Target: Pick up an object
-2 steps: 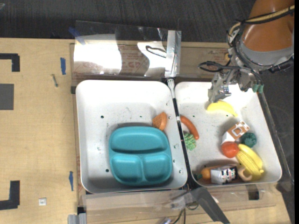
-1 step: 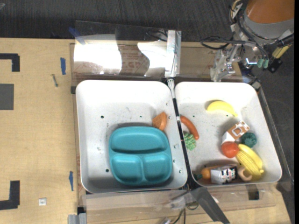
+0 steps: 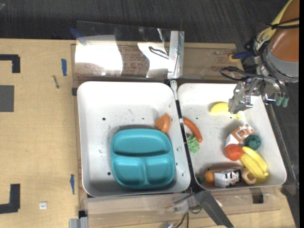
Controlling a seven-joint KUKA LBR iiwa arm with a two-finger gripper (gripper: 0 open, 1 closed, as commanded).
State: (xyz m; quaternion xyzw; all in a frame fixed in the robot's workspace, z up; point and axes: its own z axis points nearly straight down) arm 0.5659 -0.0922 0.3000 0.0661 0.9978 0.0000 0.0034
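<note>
Sitting in two bins (image 3: pixel 90 127): one teal tray (image 3: pixel 142 158), one corn cob (image 3: pixel 254 162).

bins (image 3: pixel 90 127): 2 | teal tray (image 3: pixel 141 163): 1 | corn cob (image 3: pixel 254 162): 1 | lemon (image 3: pixel 219 109): 1

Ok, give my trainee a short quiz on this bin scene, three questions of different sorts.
1. True or false: the teal tray lies in the right bin.
2. Multiple choice: the tool is nearest to which item? A) corn B) lemon C) broccoli
3. Fill in: the carrot lies along the right bin's ____ wall.

Key: 1. False, it lies in the left bin. 2. B. 3. Left.
</note>
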